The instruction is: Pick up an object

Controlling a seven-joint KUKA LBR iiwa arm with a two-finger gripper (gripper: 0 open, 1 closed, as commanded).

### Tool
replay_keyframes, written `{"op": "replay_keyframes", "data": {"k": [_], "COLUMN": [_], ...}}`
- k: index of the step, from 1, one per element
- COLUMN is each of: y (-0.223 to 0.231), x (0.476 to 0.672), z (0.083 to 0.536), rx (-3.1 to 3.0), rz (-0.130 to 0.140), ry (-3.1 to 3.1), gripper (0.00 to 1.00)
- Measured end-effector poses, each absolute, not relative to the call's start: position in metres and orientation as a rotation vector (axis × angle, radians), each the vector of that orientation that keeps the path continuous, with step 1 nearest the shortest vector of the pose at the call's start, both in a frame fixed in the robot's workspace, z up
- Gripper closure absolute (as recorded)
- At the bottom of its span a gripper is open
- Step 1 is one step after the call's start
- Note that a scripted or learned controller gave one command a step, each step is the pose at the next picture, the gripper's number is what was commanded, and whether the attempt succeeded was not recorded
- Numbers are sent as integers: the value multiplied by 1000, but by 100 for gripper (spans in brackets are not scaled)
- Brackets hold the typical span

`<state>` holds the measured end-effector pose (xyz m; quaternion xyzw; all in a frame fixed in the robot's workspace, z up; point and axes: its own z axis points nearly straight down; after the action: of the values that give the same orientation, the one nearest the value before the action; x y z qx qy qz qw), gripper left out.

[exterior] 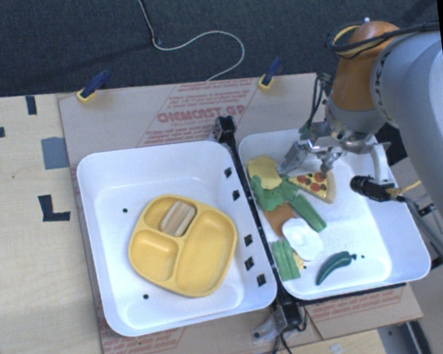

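Two shallow white bins sit side by side on a cardboard sheet (198, 115) laid over the tabletop (20, 237).

Left bin (99, 187): a yellow compartment plate (183, 245) lies near its centre. A tan bread-like piece (178, 216) rests in the plate's 12 o'clock compartment. The other two compartments hold nothing visible.

Right bin (408, 257): toy food is heaped along its 9 o'clock side, against the wall shared with the left bin. A yellow-green leafy piece (263, 172) lies at the 11 o'clock end of the heap, with dark green pieces (276, 195) just below it. A pizza slice (316, 184) lies beside them toward the bin's centre. A long green vegetable (309, 214) runs toward 5 o'clock from the heap, touching a white rounded piece (303, 239). A green pepper (334, 265) lies apart from the heap, near the bin's 6 o'clock wall.

The grey arm (416, 100) enters from 3 o'clock, its orange band (356, 67) above the wrist. The claw (309, 163) hangs over the right bin's 12 o'clock portion, directly at the upper edge of the pizza slice. Its metal fingers (293, 158) point toward 9 o'clock. I cannot tell whether the claw is released or clenched, nor whether it touches the slice; no item is seen lifted.
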<state>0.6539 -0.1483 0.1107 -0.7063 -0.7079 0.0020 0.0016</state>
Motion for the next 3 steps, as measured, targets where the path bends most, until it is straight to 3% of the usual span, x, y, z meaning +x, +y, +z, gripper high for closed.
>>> {"op": "replay_keyframes", "data": {"k": [1,2,3], "y": [-148,-147,-150], "x": [656,655,662], "z": [87,95,140], "rx": [-2223,-2218,-2221], "rz": [-3,2,-1], "ry": [-2229,-2226,-2223], "gripper": [0,100,100]}}
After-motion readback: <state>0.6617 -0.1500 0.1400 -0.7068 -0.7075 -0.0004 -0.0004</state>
